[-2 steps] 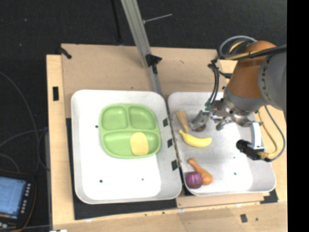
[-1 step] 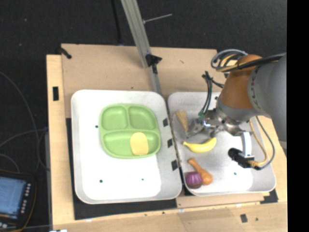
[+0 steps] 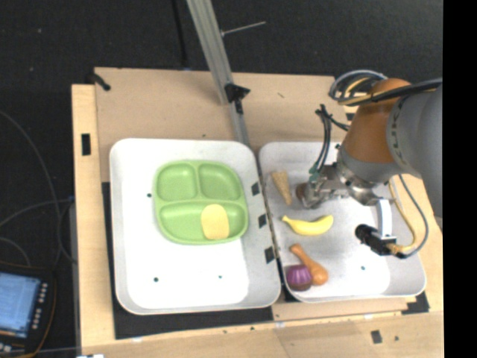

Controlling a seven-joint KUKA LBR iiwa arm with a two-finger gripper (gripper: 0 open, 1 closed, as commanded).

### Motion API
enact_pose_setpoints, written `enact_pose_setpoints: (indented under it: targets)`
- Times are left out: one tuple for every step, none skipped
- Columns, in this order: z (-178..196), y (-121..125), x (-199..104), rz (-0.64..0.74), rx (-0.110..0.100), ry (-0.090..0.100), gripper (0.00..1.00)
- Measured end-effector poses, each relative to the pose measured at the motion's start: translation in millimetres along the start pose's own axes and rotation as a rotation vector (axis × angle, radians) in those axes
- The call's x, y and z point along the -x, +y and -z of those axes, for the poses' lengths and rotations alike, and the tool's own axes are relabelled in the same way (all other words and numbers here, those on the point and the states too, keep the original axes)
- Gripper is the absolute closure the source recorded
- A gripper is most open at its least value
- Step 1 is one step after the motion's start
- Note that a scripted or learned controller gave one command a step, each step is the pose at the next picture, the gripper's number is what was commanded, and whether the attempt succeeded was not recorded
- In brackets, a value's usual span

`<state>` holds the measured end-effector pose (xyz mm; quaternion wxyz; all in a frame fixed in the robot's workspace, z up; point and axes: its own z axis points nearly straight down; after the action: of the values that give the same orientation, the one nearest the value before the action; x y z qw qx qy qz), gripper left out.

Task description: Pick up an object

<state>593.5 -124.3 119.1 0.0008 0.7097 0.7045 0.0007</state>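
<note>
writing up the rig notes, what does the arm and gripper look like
The arm is bulky grey metal with an orange band above the wrist. Dark and pale cables loop over its top and trail down its side. The gripper is small, dark and metallic.

In the right bin (image 3: pixel 402 278), the banana (image 3: pixel 308 224), cone (image 3: pixel 282 186) and purple-and-orange toy (image 3: pixel 305 273) crowd the left half; bare floor lies open toward its near right corner. In the left bin (image 3: pixel 186 289), the green tray (image 3: pixel 200 200) fills the far part, with open floor nearer
</note>
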Motion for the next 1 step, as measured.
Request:
enact_pose_setpoints:
  targets:
    - [62.5, 8.1, 3.2, 0.010, 0.005, -0.002, 1.00]
